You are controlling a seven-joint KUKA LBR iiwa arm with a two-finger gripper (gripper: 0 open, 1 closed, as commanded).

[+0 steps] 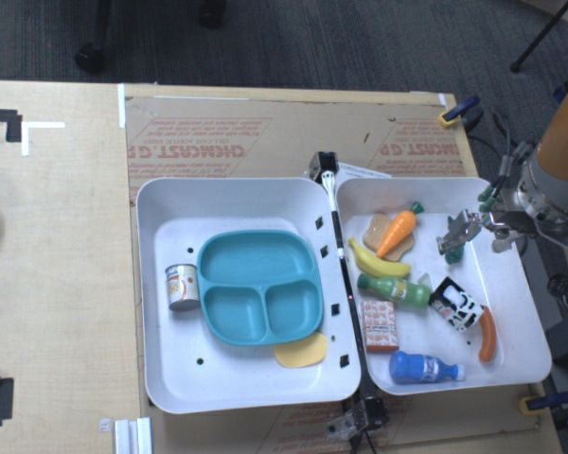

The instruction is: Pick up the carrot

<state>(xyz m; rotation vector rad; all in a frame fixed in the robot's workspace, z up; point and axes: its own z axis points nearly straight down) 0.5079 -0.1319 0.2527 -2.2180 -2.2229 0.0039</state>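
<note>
The carrot [396, 234], orange with a green top, lies tilted on a tan slice of bread [382, 227] in the upper left part of the right bin [525, 282]. My gripper [454, 235] hangs over the same bin, a short way to the carrot's right and apart from it. Its fingers look open with nothing between them. The arm reaches in from the right edge.
Below the carrot lie a banana [379, 262], a green bottle [396, 290], a small red box [380, 326] and a blue bottle [424, 368]. A black-and-white carton [456, 306] and a sausage [488, 336] lie lower right. The left bin holds a teal divided plate [261, 287], a can [182, 287] and a yellow slice [301, 352].
</note>
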